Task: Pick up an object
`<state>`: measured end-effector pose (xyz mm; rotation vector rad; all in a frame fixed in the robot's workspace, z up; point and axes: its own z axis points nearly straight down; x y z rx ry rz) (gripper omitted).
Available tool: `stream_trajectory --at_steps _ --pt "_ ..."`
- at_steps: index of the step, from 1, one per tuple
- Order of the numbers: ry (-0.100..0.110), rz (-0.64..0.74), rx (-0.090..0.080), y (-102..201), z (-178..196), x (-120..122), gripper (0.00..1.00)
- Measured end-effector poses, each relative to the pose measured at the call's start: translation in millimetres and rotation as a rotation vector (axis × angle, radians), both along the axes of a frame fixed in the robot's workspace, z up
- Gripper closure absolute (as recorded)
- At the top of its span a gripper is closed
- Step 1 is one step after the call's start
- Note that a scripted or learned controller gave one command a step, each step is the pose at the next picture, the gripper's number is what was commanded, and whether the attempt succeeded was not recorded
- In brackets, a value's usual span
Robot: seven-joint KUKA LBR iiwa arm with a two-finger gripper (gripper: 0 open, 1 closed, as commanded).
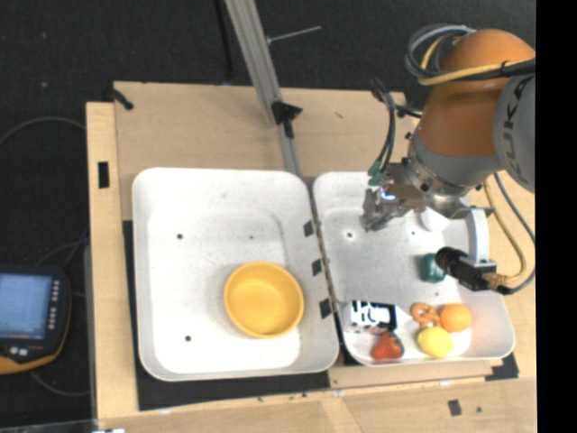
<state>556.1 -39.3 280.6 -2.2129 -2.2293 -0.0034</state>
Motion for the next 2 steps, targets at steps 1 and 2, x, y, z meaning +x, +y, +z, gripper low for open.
stream_trajectory --at_steps 1,2 --pt "0.002 -0.001 -0.002 44.7 -19.1 -12.0 1.00" --pt "0.001 -0.001 -0.001 85.7 -21.5 -22.2 1.00"
